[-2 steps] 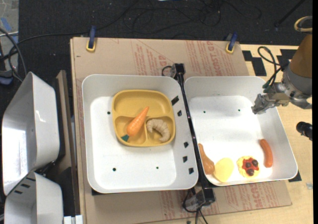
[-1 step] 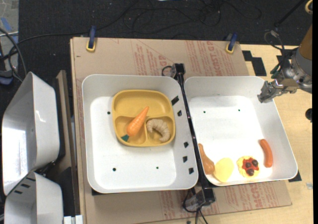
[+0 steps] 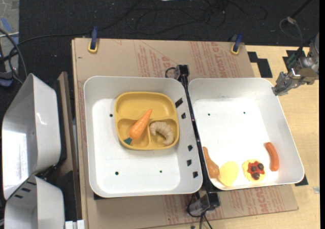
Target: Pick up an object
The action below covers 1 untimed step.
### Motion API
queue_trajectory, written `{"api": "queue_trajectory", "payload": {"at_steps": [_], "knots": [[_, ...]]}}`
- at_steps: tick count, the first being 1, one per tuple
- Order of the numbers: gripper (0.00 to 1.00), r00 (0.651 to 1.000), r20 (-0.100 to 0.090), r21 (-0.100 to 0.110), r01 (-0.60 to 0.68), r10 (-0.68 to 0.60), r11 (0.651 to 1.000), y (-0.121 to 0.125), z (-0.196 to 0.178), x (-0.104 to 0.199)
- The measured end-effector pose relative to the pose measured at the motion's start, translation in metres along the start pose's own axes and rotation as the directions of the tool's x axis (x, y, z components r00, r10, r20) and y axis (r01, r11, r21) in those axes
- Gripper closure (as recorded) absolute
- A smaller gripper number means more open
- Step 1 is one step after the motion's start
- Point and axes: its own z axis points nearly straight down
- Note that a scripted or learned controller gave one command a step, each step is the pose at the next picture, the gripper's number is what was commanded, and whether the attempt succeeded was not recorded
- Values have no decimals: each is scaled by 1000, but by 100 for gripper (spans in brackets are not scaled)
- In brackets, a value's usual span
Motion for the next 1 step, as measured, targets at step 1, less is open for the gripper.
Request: {"api": "queue_trajectory", "payload": {"at_steps": [1], "knots": [[100, 1000, -5, 7, 5, -5, 1000, -14, -3, 58]]}}
